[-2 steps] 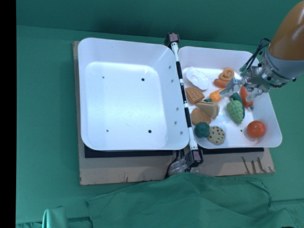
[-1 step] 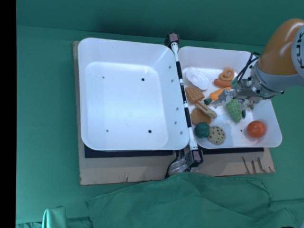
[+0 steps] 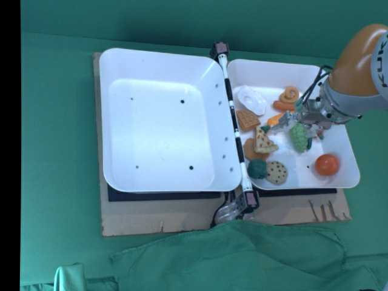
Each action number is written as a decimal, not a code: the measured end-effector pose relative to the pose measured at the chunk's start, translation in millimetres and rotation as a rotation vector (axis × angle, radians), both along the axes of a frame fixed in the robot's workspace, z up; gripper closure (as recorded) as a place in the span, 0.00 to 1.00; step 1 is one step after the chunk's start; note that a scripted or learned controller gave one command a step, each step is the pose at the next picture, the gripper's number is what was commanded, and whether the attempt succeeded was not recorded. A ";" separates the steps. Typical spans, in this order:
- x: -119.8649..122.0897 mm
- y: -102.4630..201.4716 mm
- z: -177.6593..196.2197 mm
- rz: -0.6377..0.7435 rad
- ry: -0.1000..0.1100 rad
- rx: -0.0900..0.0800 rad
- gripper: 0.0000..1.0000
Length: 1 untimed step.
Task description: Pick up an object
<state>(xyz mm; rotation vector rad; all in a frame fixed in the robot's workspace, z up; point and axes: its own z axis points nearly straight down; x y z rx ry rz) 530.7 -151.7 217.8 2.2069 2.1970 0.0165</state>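
Leftmost, left bin (image 3: 163,59): white, shallow, broad open floor. Right bin (image 3: 348,162): crowded; white piece (image 3: 251,99), waffle (image 3: 247,120), pizza wedge (image 3: 264,140), broccoli (image 3: 257,168), cookie (image 3: 276,172), pretzel (image 3: 289,96), green grapes (image 3: 298,137), orange ball (image 3: 327,164) near its right rim. Gripper (image 3: 298,123) directly above the grapes; whether it grips them cannot be told. Green cloth (image 3: 242,259) lies crumpled below the bins.

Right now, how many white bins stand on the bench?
2. The left bin lies on the camera view's left side; the right bin lies beside it, holding small toy foods, with the gripper above it.
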 end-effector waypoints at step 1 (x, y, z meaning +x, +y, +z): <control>0.7 -1.4 11.3 -0.004 -0.004 -0.002 1.00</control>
